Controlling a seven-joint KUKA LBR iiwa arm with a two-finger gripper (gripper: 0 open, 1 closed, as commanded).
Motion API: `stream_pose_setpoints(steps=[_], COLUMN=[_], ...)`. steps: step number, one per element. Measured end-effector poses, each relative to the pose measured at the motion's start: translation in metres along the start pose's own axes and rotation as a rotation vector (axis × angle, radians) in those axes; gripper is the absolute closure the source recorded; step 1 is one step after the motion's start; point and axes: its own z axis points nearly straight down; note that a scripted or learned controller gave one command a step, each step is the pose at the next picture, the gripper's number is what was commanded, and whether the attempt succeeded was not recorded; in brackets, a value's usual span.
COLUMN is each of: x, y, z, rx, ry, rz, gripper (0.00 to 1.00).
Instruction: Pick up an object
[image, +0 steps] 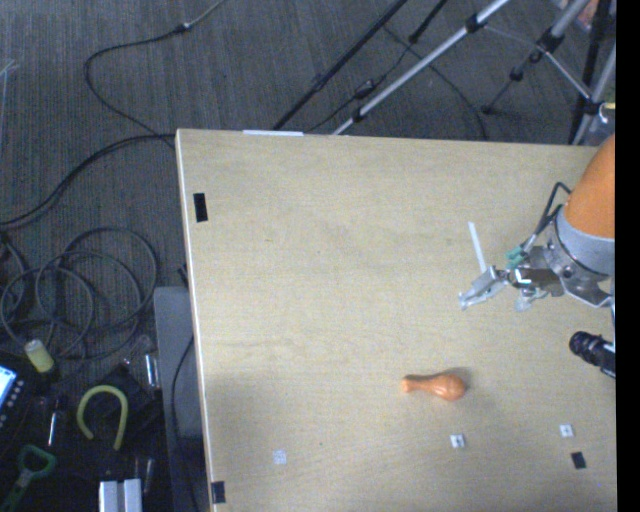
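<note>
We see the gripper (478, 292) — fingers apart, holding nothing — well above the orange pear-shaped toy (436, 385), seemingly before a grab.

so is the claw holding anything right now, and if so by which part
Nothing is seen held. The claw hangs apart from the orange pear-shaped object, and the white stick lies just beside it; contact cannot be told.

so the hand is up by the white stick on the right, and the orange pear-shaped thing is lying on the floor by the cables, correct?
Not quite. The orange pear-shaped object lies on the tan tabletop, below and left of the hand, not on the floor by the cables. The camera view shows it. The hand is by the white stick on the right, as you said.
</note>
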Motion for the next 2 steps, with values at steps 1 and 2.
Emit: stream_pose_setpoints(steps=[1,2], x=[-0.02,0.022], y=[0.051,0.081], z=[0.108,0.138], rx=[-0.002,-0.002], ry=[0.0,-0.001], rz=[-0.379,-0.421], gripper=[0.0,0.0])
